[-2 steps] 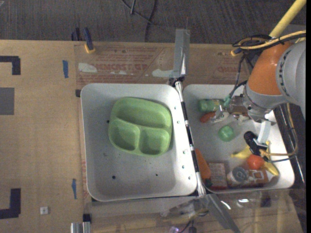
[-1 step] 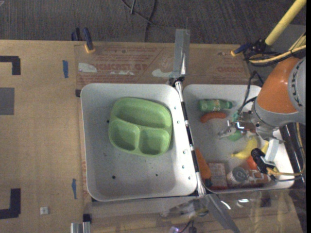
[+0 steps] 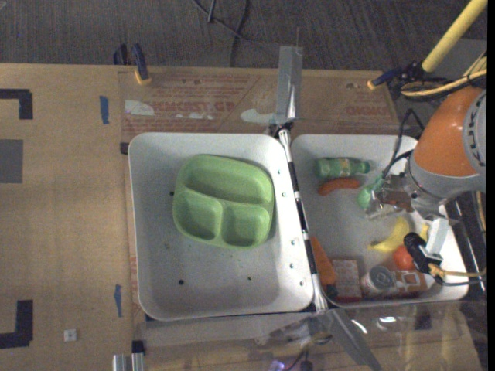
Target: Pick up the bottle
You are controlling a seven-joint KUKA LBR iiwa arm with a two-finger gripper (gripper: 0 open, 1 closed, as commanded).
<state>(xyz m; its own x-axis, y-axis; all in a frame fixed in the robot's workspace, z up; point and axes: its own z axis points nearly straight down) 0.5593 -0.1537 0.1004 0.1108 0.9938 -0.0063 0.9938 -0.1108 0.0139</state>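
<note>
In the right bin (image 3: 352, 147), a green bottle (image 3: 343, 166) with a yellow label lies on its side near the far wall. A second bottle-like container (image 3: 396, 281), with a white end and an orange label, lies on its side by the near wall. My gripper (image 3: 384, 200) hangs low over the middle right of this bin, below the grey wrist and orange band (image 3: 452, 134). It is about a hand's width to the right of and nearer than the green bottle. A small green object (image 3: 364, 198) sits right against the gripper's left side.
The right bin also holds a red-orange pepper-like piece (image 3: 339, 185), a banana (image 3: 392, 239), a red-orange ball (image 3: 403, 257), a carrot (image 3: 323, 262) and a brown packet (image 3: 346, 277). A green divided plate (image 3: 224, 200) lies in the left bin (image 3: 155, 269). Cables run at the right.
</note>
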